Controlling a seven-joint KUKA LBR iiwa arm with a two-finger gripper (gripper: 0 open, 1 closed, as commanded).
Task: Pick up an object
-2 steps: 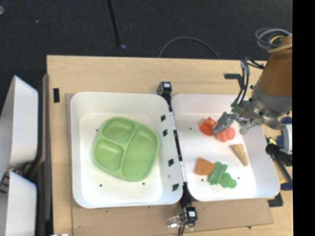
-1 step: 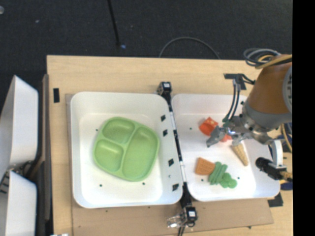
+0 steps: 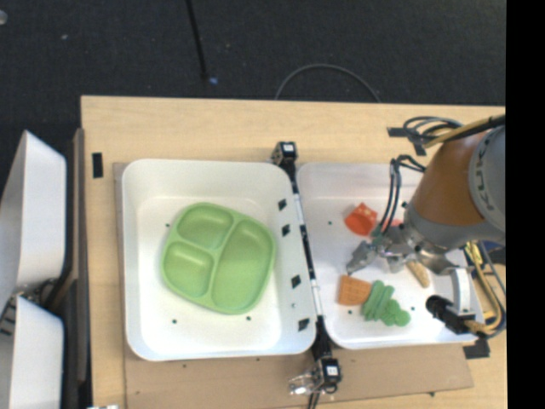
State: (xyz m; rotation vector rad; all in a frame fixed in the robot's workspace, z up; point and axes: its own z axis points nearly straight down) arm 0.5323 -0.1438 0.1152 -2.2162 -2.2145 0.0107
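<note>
Arm (image 3: 447, 190) comes in from the right, over the right-hand edge of the right bin (image 3: 336, 186). The orange band sits up and right of the orange wedge (image 3: 353, 291), and the wrist is bent down and leftward into the bin. Gripper (image 3: 362, 258) hangs low over the bin floor, just above the wedge in the view and pointing left. Nothing visibly gripped. Jaw gap not readable from this angle, can't tell wide or narrow.

Pick candidates, all loose in the right bin:
- Orange wedge: flat, roughly triangular, dull orange. It lies on the bin floor near the front wall, closest item to the gripper tip. Can't tell whether there's contact.
- Green ribbed toy (image 3: 385, 305): bright green, stacked ridges, lying on its side. Just right of the wedge, touching it or nearly so.
- Red block (image 3: 361, 219): small, red-orange, angular. Up from the wedge, on the far side of the gripper, clear of both.
- Tan peg (image 3: 417, 273): short, pale wood colour, right of the wedge and partly under the wrist.

Left bin (image 3: 145, 203), left of the wedge across the divider: one pale green plate (image 3: 219, 256) with three compartments, lying flat and about centred.

Both bins sit side by side on the wooden bench (image 3: 170, 126).
</note>
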